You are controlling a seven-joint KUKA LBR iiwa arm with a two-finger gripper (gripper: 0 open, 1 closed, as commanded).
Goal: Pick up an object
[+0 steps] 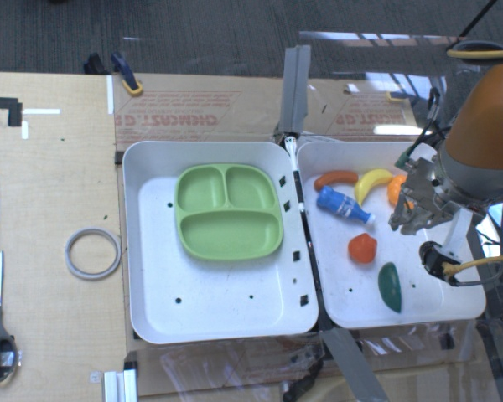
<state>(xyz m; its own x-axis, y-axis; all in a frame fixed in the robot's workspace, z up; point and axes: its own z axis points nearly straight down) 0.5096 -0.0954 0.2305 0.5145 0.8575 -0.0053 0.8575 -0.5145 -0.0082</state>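
Red-orange, the round plastic fruit lies free in the right white bin; the grey two-finger gripper hovers beside it, seemingly spread and empty. Next: descend squarely.

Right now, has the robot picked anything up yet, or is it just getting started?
Nothing looks picked up yet. The gripper hangs over the right bin, near its right side. The sausage, banana, blue bottle, red fruit and green vegetable all lie in it. The grab itself is still left.
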